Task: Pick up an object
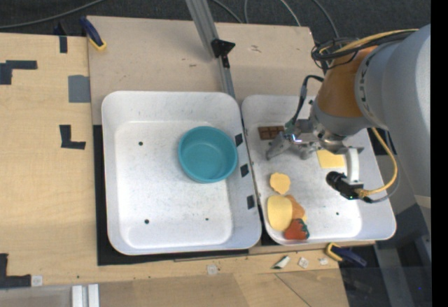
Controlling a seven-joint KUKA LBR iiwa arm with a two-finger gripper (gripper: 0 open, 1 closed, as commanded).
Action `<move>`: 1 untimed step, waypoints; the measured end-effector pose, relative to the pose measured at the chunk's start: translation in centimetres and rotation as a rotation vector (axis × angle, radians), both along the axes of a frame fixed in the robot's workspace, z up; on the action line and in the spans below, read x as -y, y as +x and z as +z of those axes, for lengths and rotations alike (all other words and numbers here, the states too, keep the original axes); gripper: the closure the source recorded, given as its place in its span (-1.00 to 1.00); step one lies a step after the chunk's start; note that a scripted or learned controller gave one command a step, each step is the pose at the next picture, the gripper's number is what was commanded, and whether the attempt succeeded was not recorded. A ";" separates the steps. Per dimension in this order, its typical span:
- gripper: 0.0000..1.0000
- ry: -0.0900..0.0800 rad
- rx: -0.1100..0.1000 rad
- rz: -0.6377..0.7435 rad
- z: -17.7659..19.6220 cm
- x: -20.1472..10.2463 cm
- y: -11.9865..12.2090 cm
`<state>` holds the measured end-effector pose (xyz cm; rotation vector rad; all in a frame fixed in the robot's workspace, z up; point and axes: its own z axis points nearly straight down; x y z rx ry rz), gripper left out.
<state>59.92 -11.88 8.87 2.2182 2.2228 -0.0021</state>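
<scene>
two white bins side by side on the counter. left bin holds a teal bowl, upright, sitting a little toward 3 o'clock of the bin's middle, apart from all walls

right bin holds the small stuff: a brown chocolate-bar-like piece at 11 o'clock near the rim; a pale yellow flat square toward 3 o'clock, partly under the arm; a small yellow rounded piece near the middle; at 6 o'clock of that, a larger yellow lump touching an orange piece and a red strawberry-like item, all bunched at the bin's 7 o'clock corner

grey arm with orange band comes in from 3 o'clock, wrist over the upper part of the right bin. gripper low over the bin floor, fingers spread apart, one tip at about 9 o'clock toward the bin's left wall, nothing seen between them. brown piece lies just at 11 o'clock of the fingers, yellow rounded piece at 6 o'clock, neither gripped

black cable end hangs beside the wrist
</scene>
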 end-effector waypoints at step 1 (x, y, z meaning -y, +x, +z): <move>1.00 0.001 -0.001 0.001 1.1 -0.1 0.0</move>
